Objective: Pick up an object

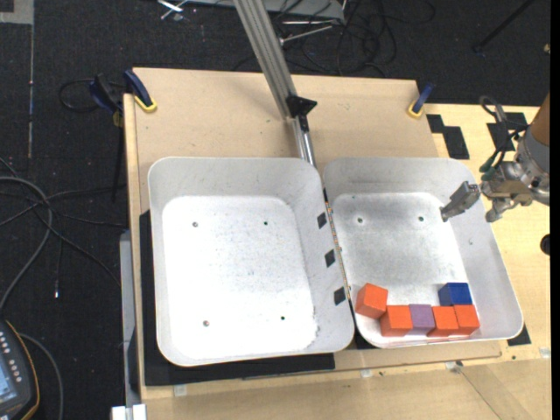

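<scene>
Pale wooden bench (227,121), speckled white right bin (394,234), matte cubes (420,315) along its front; metal hand (479,201) open, holding nothing.

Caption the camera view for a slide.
Gripper hovers over right bin; coloured blocks cluster along its near edge.

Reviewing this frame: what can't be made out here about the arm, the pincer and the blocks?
- Arm: cut off by the camera view's right edge.
- Pincer: small and blurred above the right bin's far right rim; its opening is unreadable.
- Purple block: wedged between orange blocks; its sides are hidden.
</scene>
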`<state>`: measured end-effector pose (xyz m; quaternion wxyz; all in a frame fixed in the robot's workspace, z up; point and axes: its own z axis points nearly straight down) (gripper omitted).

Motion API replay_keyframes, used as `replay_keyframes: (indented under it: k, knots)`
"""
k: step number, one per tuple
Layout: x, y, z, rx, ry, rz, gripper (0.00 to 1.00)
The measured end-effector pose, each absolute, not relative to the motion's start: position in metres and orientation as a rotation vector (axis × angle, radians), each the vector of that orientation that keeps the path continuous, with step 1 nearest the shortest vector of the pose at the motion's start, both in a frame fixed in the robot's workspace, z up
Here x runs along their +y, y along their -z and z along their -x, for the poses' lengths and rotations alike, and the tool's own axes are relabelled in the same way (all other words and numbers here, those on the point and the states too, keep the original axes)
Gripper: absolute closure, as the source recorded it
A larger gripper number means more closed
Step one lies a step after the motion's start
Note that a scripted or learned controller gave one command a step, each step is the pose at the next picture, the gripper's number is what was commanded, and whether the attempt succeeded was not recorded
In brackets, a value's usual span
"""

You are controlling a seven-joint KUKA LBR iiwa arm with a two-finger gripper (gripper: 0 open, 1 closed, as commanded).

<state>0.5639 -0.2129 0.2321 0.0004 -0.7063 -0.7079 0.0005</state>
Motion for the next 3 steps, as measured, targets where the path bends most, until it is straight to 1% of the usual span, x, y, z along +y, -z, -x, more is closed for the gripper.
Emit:
replay_keyframes:
  k: [1,2,3]
  knots:
    - [-0.2,-0.094,-0.513,-2.221,0.0,2.225,0.0]
    - [-0.21,-0.097,-0.492,-2.228,0.006,2.23,0.0]
    - [-0.209,-0.097,-0.492,-2.229,0.007,2.228,0.0]
